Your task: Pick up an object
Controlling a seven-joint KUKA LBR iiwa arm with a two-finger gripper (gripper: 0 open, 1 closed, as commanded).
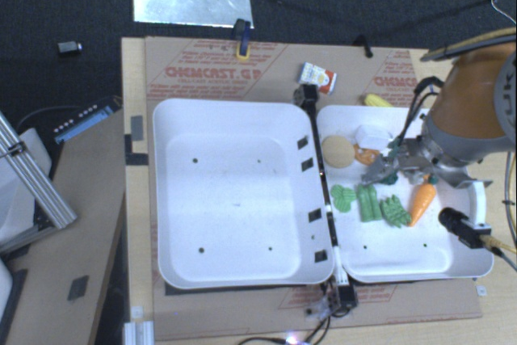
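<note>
Grey two-finger gripper (386, 168) low inside the right shallow white bin (404, 258), just above a flat green toy piece (368, 202); grip state impossible to tell. Beside that piece: a green leafy toy (342, 198), a ridged green toy (395, 211), an orange plastic carrot (421, 202). Near the back wall, a round tan ball (338, 151). Left shallow white bin (230, 194) alongside.

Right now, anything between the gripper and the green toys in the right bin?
Nothing visible. The gripper sits low in the right bin, just above the green toys. The tan ball lies to their upper left and the carrot to their right, both off the path.
</note>
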